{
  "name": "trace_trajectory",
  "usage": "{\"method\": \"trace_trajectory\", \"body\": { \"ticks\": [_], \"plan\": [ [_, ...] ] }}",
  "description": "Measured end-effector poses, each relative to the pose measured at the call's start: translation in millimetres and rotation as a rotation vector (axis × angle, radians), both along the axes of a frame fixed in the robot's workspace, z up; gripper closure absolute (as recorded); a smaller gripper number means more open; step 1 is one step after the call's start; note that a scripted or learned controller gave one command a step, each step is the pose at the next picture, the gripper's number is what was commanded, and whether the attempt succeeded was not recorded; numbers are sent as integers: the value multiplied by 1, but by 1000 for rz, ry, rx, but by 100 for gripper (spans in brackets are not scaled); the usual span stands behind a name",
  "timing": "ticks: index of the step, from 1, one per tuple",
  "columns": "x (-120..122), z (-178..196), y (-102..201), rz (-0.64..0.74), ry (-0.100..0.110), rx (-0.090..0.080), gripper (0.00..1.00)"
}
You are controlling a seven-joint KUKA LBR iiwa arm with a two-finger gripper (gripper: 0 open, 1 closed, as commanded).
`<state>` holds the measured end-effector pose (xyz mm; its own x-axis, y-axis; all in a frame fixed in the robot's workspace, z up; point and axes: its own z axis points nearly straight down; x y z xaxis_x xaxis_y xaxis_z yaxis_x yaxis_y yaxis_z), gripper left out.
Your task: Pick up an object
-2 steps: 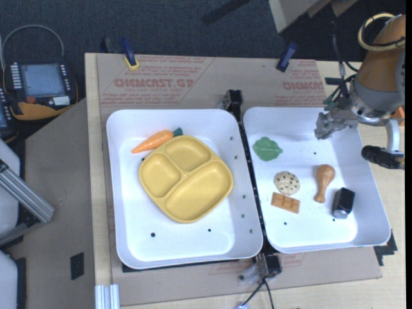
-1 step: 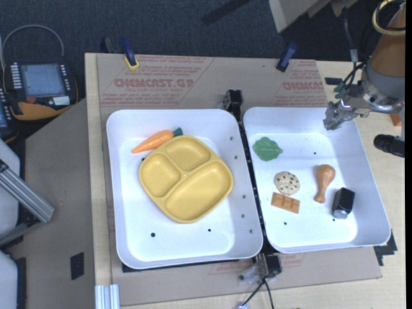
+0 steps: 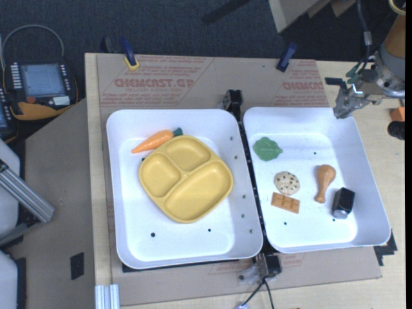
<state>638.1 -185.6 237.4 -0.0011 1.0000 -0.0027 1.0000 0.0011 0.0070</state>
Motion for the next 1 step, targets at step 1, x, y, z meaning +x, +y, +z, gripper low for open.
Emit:
{"method": "trace_trajectory", "body": {
  "ticks": [1],
  "plan": [
    [-9, 7, 49, 3, 8, 4, 100]
  ]
}}
